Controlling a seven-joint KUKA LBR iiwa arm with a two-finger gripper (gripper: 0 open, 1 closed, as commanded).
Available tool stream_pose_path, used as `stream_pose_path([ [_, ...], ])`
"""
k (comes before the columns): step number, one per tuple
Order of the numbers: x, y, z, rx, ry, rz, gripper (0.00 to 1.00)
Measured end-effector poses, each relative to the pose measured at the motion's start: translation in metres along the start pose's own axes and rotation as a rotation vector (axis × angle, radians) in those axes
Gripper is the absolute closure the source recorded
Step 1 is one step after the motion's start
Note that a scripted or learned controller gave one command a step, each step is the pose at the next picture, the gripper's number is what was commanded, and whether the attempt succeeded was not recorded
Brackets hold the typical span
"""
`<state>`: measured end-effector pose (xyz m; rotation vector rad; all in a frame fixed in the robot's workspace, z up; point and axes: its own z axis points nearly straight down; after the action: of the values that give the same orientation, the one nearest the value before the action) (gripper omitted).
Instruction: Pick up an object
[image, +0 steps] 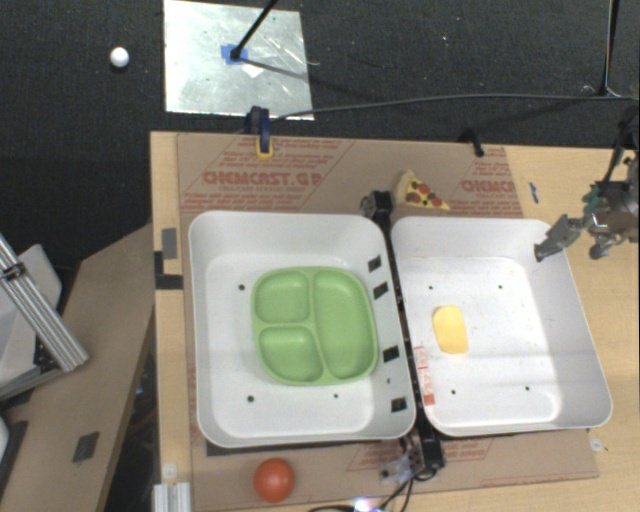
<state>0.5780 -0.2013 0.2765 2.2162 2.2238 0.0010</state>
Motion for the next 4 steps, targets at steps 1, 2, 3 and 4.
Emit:
stream_pose_path([
  [1,0.003,-0.007,0.056,0.004,0.002,0.002,0.00],
  [2,0.011,-0.015,0.107,0.004,0.002,0.002,0.00],
  [3,0.017,-0.008,0.165,0.005,0.003,-0.001,0.00],
  [4,0.016,-0.006,0.150,-0.002,0.000,-0.001,1.00],
])
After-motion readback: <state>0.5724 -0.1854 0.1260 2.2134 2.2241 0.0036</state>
